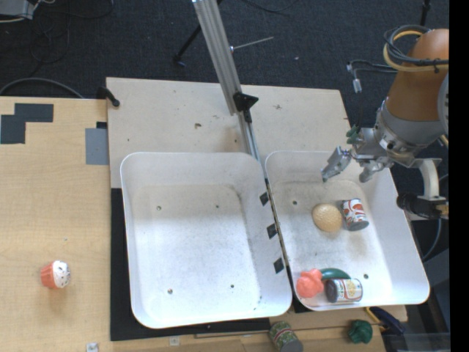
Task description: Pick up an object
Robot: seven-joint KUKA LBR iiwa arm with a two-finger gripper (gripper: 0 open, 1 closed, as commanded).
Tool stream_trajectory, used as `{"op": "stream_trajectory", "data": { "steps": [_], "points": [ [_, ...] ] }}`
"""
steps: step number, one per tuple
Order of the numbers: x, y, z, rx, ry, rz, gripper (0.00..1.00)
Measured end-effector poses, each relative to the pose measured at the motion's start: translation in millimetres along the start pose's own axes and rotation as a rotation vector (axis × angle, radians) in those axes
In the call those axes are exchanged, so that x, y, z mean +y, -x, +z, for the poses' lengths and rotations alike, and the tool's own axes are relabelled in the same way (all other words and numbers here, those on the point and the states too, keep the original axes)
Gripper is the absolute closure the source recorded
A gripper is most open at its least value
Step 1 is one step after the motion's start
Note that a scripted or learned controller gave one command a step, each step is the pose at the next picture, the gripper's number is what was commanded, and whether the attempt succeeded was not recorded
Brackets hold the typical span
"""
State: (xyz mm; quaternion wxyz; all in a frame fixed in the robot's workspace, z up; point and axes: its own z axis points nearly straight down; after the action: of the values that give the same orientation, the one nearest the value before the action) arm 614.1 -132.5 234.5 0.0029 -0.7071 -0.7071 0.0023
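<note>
Hand (pixel 352 166) hovering over far part of right bin (pixel 410 270), fingers spread, pinching nothing. Nearest target, tan ball (pixel 327 217), lying toward near side and slightly left of hand, touching small red-and-white can (pixel 355 214) on its right. Ball looking round, smooth, with no long axis.

**KUKA iiwa arm, single unit**

Arm (pixel 418 94): grey, orange band above the wrist, entering from the right of the camera view, wrist angled down and leftward. Gripper (pixel 353 166): two fingers spread apart, tips pointing down-left, nothing between them.
</note>
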Motion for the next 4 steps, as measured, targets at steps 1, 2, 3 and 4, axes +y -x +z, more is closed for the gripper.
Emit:
{"op": "stream_trajectory", "data": {
  "steps": [1, 2, 3, 4],
  "points": [
    [1, -9, 58, 0.001, -0.001, -0.001, 0.0],
    [7, -12, 102, 0.0, 0.005, 0.001, 0.0],
    [7, -10, 92, 0.0, 0.004, 0.006, 1.0],
    [2, -8, 48, -0.001, 0.01, 0.005, 1.0]
  ]
}}
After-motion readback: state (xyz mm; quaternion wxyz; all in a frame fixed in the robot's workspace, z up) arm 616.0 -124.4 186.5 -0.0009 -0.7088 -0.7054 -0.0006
